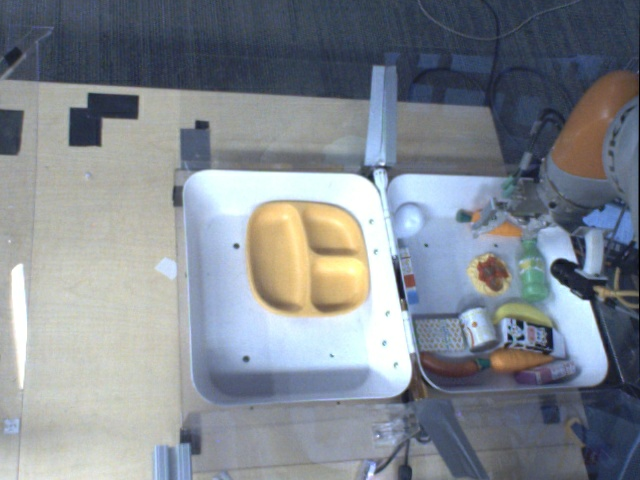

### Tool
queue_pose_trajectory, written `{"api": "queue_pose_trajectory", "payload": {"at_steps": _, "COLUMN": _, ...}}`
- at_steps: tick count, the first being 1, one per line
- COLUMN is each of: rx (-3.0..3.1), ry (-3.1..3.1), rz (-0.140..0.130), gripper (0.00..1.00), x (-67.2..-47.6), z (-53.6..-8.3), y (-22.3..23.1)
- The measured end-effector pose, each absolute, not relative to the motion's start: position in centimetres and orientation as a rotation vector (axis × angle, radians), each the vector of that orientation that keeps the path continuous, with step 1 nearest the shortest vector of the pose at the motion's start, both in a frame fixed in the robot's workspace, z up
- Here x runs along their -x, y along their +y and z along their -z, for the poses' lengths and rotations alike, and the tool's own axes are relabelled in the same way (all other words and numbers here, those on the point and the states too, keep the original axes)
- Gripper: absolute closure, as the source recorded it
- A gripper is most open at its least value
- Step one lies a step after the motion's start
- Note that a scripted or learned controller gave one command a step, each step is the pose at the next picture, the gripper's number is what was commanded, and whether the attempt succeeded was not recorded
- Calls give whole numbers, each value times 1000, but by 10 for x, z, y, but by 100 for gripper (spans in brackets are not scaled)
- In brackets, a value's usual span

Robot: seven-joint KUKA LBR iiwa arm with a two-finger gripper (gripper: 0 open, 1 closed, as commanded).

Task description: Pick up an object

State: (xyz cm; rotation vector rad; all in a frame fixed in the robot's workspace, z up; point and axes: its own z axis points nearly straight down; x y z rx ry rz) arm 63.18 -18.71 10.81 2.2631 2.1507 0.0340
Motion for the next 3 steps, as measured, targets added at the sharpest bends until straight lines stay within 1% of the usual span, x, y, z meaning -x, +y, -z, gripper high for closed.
{"api": "queue_pose_trajectory", "payload": {"at_steps": 1, "rx": -2215, "ry": 2225, "rz": -2, "gripper": 0, "x": -664, "z": -89, "y": -189}}
{"api": "queue_pose_trajectory", "payload": {"at_steps": 2, "rx": -2201, "ry": 2228, "rz": -8, "gripper": 100, "x": -667, "z": -103, "y": -188}}
{"api": "queue_pose_trajectory", "payload": {"at_steps": 3, "rx": -2242, "ry": 2191, "rz": -9, "gripper": 100, "x": -671, "z": -219, "y": -144}}
